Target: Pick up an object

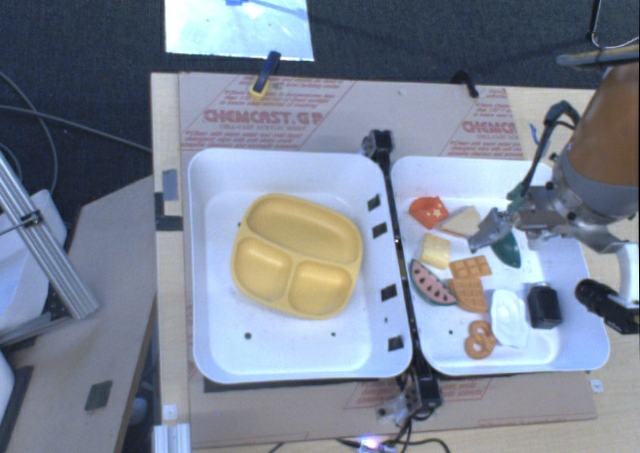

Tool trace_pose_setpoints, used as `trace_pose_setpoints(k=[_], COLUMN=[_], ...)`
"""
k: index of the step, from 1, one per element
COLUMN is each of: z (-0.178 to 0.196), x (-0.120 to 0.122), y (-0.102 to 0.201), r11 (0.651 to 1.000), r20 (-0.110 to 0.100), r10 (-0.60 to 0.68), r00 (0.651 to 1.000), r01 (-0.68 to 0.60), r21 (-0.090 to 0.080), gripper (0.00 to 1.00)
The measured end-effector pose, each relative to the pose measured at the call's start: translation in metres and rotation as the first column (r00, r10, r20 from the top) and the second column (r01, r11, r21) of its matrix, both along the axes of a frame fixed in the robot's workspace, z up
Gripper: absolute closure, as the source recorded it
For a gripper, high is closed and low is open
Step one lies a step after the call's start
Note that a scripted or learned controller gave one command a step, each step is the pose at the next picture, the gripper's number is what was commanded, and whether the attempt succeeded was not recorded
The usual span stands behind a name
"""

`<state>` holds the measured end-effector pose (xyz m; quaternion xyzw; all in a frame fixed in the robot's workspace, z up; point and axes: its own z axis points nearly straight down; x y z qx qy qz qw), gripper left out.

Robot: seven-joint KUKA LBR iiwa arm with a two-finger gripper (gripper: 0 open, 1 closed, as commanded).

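The right bin [575, 356] holds several toy foods: a red piece [428, 209], a tan wedge [463, 221], a yellow block [436, 251], a watermelon slice [426, 284], a waffle [469, 281], a pretzel [480, 339], a white piece [508, 316], a dark green piece [507, 251] and a small black block [543, 306]. My gripper [494, 230] reaches in from the right. It hangs low over the middle of this bin, right by the tan wedge and just above the green piece, which it partly covers. Nothing is visibly held.
The left bin [215, 341] contains a yellow divided plate [296, 254]. A black hinge strip [392, 251] runs between the bins. The grey and orange arm [605, 156] covers the right bin's far right corner. A blue and yellow clamp [264, 75] sits behind the bins.
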<state>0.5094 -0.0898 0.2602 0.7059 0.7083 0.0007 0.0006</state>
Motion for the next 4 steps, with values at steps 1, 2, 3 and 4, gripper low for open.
trace_pose_setpoints(k=[1, 2, 3, 4], z=[0.031, -0.169, -0.15, -0.177], x=[-0.023, 0.0, 0.002, -0.024], y=[0.001, -0.003, -0.003, 0.008], r11=[1.0, 1.0, 1.0, 1.0], r20=[0.003, -0.002, 0.006, -0.003], r10=[-0.002, -0.002, -0.002, -0.004], r00=[1.0, 1.0, 1.0, 1.0], r01=[0.002, 0.002, 0.002, 0.004], r21=[-0.001, -0.001, 0.0, 0.001], gripper=[0.0, 0.0, 1.0, 1.0])
